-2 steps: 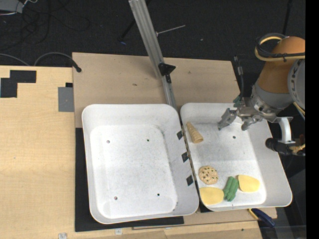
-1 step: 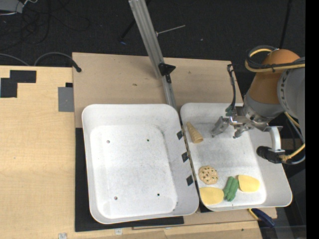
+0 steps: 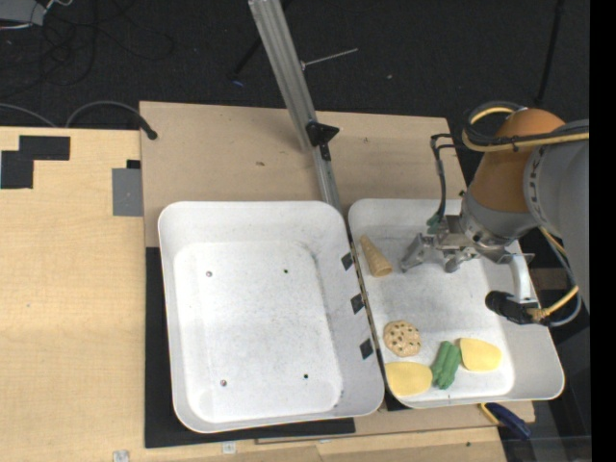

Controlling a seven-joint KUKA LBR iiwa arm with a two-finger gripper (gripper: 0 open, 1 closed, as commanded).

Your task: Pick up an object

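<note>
My gripper (image 3: 431, 258) hangs over the upper part of the right bin (image 3: 525, 378), below the arm's orange band. Its grey fingers stand apart, open, with nothing between them. A tan cone-shaped piece (image 3: 373, 255) lies just left of the gripper, near the bin's left wall. Toward the front of the same bin lie a speckled cookie (image 3: 401, 337), a yellow piece (image 3: 409, 378), a green pod-like piece (image 3: 445, 364) and a second yellow piece (image 3: 480, 354).
The left bin (image 3: 192, 221) sits beside the right one, with small black clips along the shared wall. A metal rail (image 3: 289, 75) slants up from behind the bins. Cables hang off the arm at the right.
</note>
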